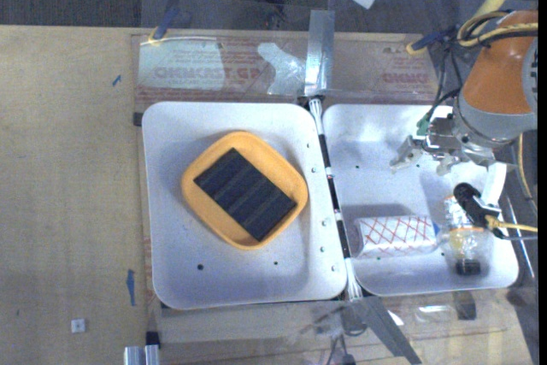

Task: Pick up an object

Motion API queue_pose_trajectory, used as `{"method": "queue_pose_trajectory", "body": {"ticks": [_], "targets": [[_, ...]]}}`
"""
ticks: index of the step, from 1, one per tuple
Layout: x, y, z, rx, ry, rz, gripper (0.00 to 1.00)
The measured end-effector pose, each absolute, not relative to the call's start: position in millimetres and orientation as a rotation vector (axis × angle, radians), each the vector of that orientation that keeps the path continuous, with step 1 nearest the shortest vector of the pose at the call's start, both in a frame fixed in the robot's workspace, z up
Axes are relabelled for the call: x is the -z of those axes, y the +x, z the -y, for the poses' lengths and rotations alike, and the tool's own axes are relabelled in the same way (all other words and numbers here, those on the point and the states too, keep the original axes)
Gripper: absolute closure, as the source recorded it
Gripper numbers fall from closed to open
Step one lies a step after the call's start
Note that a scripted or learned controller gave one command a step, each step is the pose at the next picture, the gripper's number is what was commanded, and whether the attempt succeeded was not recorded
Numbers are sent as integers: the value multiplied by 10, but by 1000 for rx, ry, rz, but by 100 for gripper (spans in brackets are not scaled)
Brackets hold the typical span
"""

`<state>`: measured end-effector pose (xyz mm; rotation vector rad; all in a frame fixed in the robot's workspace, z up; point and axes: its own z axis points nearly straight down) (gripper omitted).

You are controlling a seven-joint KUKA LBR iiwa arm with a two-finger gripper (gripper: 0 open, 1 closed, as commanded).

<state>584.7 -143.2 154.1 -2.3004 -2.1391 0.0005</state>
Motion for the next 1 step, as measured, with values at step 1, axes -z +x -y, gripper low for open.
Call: {"method": "queue_pose_trajectory", "body": {"ticks": [1], "targets": [[-1309, 5505, 1776, 0, -2170, 2270, 0]]}}
